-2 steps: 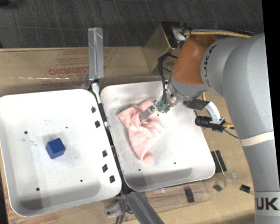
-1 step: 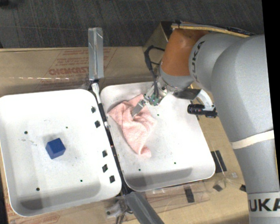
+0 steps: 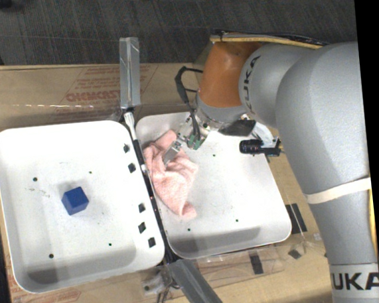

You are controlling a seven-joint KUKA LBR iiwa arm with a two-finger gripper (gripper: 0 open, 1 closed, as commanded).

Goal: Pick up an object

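Observation:
A crumpled pink cloth [image 3: 170,176] lies in the right bin [image 3: 248,202], against its left wall. My gripper [image 3: 181,147] comes down from the grey arm with the orange band and sits low over the cloth's upper end, touching or nearly touching it. The cloth still rests on the bin floor. A small blue cube [image 3: 75,200] sits alone in the middle of the left bin [image 3: 33,262], far from the gripper.
A divider with black clips [image 3: 142,192] runs between the two bins. The arm's large grey body [image 3: 320,121] covers the right bin's right rim. A grey metal bar [image 3: 128,73] stands behind the bins, on brown cardboard.

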